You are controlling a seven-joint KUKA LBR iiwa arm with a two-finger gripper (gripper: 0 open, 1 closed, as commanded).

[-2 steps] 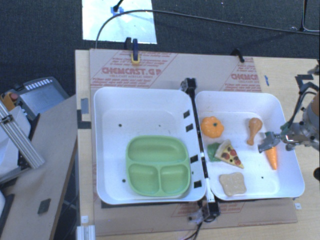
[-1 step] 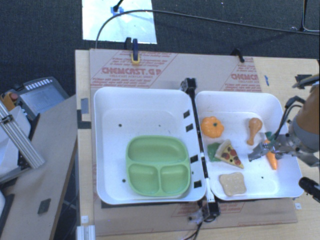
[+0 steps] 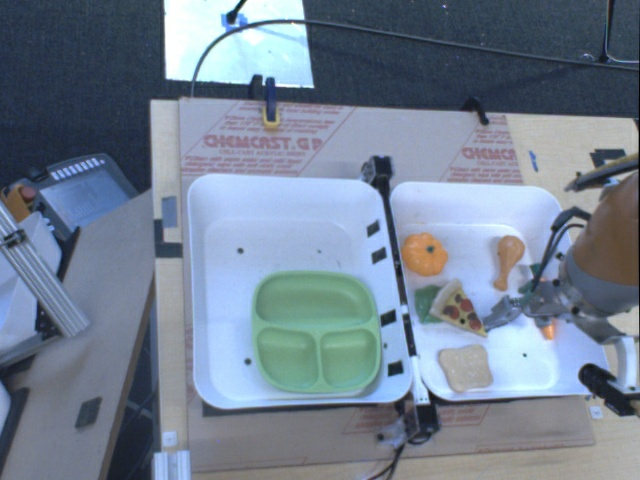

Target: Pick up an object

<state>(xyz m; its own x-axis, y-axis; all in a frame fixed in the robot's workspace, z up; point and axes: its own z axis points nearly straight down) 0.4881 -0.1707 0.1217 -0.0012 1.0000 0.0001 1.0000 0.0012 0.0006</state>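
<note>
We're looking down on two white bins. The left bin (image 3: 215,268) holds a green divided plate (image 3: 318,330). The right bin (image 3: 540,203) has a small orange pumpkin (image 3: 425,255), a drumstick (image 3: 509,258), a pizza slice (image 3: 455,306) and a slice of bread (image 3: 466,367). The gripper (image 3: 500,315) sits low in the right bin, its tip just beside the pizza slice's right edge; we can't tell how wide it's spread, and we see nothing held in it.
</note>
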